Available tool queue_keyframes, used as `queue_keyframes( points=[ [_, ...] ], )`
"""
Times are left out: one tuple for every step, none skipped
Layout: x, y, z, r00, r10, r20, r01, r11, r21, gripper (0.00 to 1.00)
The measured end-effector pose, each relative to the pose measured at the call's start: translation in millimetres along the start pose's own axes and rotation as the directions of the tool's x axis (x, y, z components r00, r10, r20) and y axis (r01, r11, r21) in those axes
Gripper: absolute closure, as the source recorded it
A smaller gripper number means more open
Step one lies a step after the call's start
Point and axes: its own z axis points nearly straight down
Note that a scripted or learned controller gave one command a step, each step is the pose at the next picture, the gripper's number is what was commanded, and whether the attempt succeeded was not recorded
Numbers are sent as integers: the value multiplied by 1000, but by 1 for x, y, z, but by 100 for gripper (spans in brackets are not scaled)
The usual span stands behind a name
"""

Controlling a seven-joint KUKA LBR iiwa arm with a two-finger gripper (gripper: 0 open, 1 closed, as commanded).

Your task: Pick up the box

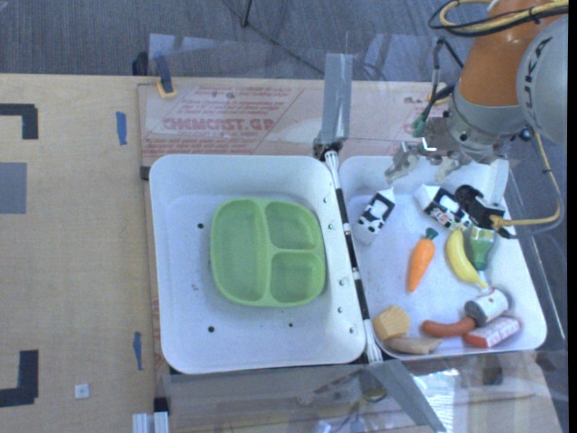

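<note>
— Green divided plate (268, 251) sits alone in your left bin (171, 332). Where is the box?

— You find the box (493, 332), red and white, lying in the right bin (537, 318) at its near right corner, just beside a sausage (444, 327) and a small white can (485, 307).

— And the gripper?

— Your gripper (424, 152) hangs over the far edge of that bin, well apart from the box. You cannot tell whether its jaws are parted or closed. A carrot (419, 260), a banana (462, 258) and a cow figure (373, 216) lie between.
</note>
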Motion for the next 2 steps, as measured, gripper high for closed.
queue_keyframes(
  points=[
    [1,1,-10,1000,-2,0,2,1000,-3,100],
    [-30,14,-106,987,158,2,-158,987,-4,100]
  ],
)
